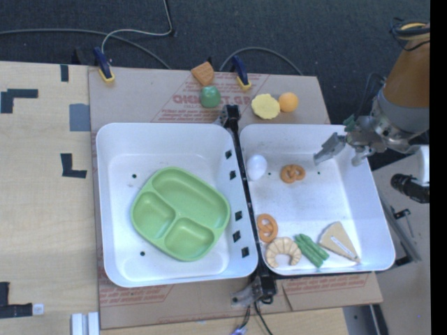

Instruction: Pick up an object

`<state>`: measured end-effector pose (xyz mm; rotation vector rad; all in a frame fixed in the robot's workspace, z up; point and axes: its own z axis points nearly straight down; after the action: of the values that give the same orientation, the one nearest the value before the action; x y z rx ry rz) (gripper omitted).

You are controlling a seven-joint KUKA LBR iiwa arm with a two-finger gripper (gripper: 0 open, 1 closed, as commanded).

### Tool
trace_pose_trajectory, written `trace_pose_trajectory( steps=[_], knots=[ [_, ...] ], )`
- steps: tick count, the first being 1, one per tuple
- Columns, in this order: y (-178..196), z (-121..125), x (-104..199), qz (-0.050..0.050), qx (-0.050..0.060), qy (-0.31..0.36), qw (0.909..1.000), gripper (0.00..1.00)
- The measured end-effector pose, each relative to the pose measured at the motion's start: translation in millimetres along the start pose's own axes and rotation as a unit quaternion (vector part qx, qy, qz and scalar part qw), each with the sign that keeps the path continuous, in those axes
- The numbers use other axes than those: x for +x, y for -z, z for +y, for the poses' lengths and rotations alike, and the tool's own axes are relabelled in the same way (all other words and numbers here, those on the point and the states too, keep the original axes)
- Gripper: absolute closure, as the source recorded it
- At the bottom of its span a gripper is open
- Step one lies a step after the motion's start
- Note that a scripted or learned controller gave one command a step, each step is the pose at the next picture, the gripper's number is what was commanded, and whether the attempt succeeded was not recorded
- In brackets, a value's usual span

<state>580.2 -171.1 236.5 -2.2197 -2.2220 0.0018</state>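
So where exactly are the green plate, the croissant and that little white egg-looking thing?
green plate (180, 213), camera view, on the ridge where its three compartments meet.
croissant (283, 251), camera view, on the middle of its curved back.
white egg-shaped thing (256, 165), camera view, on its rounded top.

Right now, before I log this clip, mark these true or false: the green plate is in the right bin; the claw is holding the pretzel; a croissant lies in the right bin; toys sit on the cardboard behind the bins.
1. The green plate is in the right bin: false, it lies in the left bin.
2. The claw holds the pretzel: false, the pretzel lies apart from it.
3. A croissant lies in the right bin: true.
4. Toys sit on the cardboard behind the bins: true.
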Motion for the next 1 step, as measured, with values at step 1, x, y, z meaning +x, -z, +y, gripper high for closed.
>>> trace_pose_trajectory(
  steps=[1],
  knots=[
    [-74.8, 45.9, 40.7, 0.001, 0.001, 0.000, 1.0000, 0.00]
  ],
)
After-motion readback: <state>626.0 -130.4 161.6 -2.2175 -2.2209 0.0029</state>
